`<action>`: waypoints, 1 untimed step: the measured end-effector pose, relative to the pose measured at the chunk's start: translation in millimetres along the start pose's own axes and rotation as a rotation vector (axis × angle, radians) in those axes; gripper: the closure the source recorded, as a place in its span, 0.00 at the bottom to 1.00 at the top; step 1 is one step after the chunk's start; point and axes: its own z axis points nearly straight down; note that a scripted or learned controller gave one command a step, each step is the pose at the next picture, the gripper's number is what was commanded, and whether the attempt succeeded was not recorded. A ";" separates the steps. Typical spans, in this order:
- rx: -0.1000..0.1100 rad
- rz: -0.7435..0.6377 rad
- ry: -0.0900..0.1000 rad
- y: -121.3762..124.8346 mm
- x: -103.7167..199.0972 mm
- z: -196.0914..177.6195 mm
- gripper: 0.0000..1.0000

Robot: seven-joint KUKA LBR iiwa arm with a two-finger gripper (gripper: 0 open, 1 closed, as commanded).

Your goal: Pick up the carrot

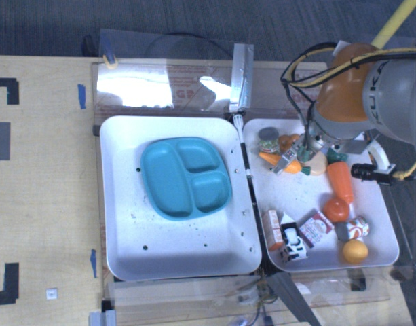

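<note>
The carrot [270,159] is a small orange piece with a green end, lying at the back left of the right bin [391,246]. My gripper [288,160] is down in that bin directly over the carrot's middle, and its metal tip covers part of it. The carrot's orange tip sticks out to the left of the gripper and the green end to its right. The carrot still looks to be resting on the bin floor. The grey arm with its orange band [343,90] reaches in from the right.
Around the carrot lie a grey round lid [268,134], an orange-brown toy [288,142] and a pale piece [319,165]. Further forward are an orange-red bottle shape [340,179], a red ball [335,210], small cartons [315,228] and an orange [355,251]. The left bin [119,236] holds a blue divided plate [186,176].
</note>
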 end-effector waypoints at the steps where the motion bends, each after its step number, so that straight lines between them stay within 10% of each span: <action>1: -0.008 0.163 -0.003 62.8 72.4 -91.0 1.00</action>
